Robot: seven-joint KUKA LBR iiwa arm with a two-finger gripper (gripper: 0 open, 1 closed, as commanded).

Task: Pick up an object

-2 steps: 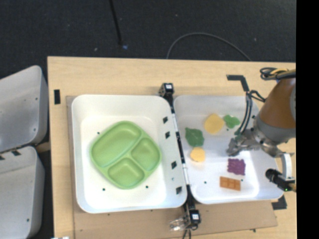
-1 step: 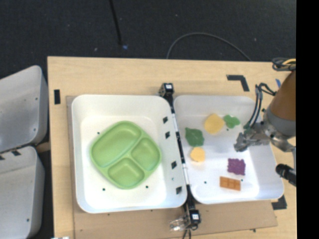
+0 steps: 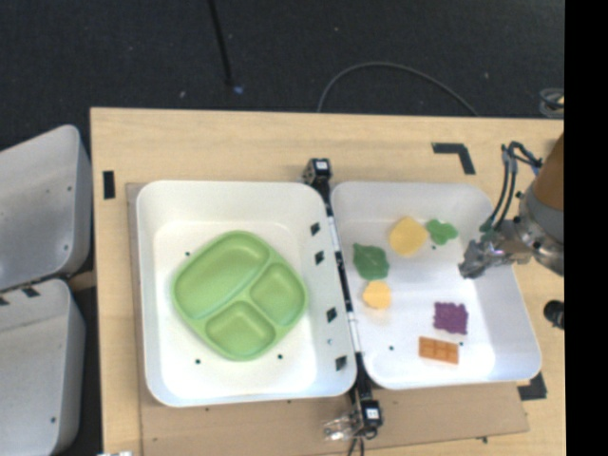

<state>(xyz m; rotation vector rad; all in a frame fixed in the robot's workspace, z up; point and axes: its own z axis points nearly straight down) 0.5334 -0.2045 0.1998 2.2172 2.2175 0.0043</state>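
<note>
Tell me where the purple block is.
The purple block lies in the right bin, just above the orange block, right of the small yellow piece.

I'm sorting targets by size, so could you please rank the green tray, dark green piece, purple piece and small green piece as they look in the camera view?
1. green tray
2. dark green piece
3. purple piece, nearly alike, unsure
4. small green piece

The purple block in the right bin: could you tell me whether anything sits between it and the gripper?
Nothing visible does. The purple block lies below-left of the gripper, with bare right bin floor between them.
</note>
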